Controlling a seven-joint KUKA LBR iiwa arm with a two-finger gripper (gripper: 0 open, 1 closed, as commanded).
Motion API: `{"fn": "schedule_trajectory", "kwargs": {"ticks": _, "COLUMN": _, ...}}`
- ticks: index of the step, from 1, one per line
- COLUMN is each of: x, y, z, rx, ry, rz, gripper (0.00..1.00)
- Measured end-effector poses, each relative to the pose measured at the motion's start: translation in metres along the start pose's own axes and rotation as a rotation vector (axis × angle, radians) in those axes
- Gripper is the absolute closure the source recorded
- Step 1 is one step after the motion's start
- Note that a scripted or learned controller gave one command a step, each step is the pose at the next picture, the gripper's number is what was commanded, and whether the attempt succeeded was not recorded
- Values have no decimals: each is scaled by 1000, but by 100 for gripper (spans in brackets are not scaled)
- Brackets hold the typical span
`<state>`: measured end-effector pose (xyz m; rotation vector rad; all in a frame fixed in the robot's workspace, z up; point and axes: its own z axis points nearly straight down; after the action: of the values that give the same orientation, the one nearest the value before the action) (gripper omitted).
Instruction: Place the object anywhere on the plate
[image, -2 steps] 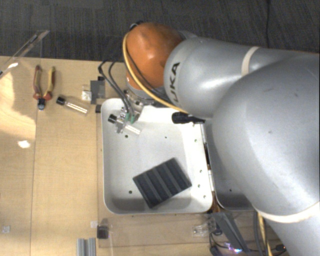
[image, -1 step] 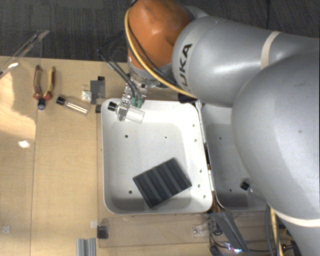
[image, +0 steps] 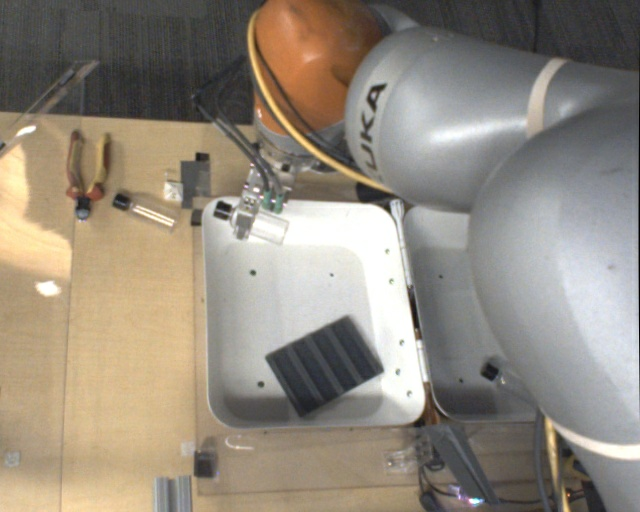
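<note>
The gripper (image: 258, 208) grips a small clear tube (image: 258, 228) between its fingers at the bin's (image: 375, 250) far-left corner; the dark ribbed plate (image: 324, 365) lies well below the jaws; placing is not yet done.

A single fixed camera looks steeply down from above the pale wooden table (image: 120, 350), fairly near, framing the two shallow white bins (image: 300, 270) with the grey arm (image: 500, 150) looming close from the right.
</note>
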<state>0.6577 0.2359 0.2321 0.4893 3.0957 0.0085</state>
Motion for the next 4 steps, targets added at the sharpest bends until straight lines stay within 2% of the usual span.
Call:
{"fn": "schedule_trajectory", "kwargs": {"ticks": 3, "x": -3, "y": 4, "z": -38, "rx": -19, "ry": -17, "rz": 0, "gripper": 100}}
{"fn": "schedule_trajectory", "kwargs": {"ticks": 4, "x": -3, "y": 1, "z": -57, "rx": 1, "ry": 0, "rz": -181, "gripper": 100}}
